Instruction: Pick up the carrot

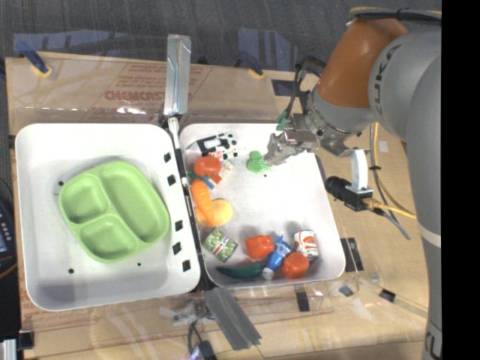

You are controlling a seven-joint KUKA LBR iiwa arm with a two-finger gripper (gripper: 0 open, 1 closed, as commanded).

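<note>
Arm (405, 58) at upper right of frame: fat grey casing, glossy orange band above the wrist, dark lettering on the grey shell (partly cut off, unreadable). Gripper (279, 150) is small metallic grey hardware with black cables looping at its top. Yellow cable trails at right.

Gripper (274, 151) sits over right bin (315, 193), just beside a small green toy (257, 162). Carrot (199, 198) lies apart near the divider; green plate (114, 211) in left bin (45, 268).

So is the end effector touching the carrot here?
Apart. The camera view shows the end effector over the bin's far side, with bare white floor between it and the carrot.
</note>
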